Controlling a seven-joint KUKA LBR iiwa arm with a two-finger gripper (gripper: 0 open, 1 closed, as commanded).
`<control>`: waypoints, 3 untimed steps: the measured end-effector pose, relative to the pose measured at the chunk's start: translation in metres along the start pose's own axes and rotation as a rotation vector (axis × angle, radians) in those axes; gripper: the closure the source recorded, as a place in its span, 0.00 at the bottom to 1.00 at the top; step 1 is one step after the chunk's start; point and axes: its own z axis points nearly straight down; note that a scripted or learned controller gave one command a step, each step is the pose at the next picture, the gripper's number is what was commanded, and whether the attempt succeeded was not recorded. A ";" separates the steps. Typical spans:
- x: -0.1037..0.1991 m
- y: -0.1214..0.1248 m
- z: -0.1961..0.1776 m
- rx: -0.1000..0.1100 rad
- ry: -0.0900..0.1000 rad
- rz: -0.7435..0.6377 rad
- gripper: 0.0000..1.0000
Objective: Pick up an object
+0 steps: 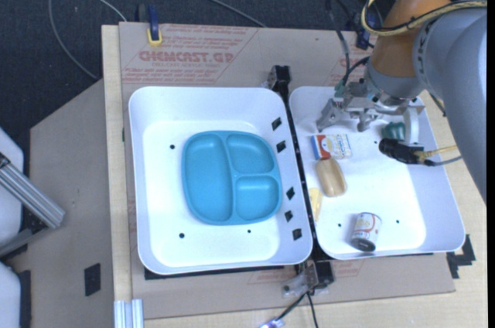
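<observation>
Currently your gripper [363, 111] hangs over right bin [433, 203] (far end), near small carton [332, 145]; finger state: cannot tell.

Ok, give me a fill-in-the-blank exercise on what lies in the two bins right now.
1. The blue divided plate lies in the ____ bin.
2. The plate has ____ compartments.
3. The small can lies on its side in the ____ bin.
4. The gripper hangs over the ____ end of the right bin, above the small carton.

Missing words: left; three; right; far
</observation>
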 end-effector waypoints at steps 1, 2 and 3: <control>0.000 0.002 -0.015 -0.006 0.000 0.001 1.00; 0.005 -0.002 -0.078 -0.012 -0.002 0.000 1.00; 0.005 -0.001 -0.129 -0.010 -0.002 0.000 1.00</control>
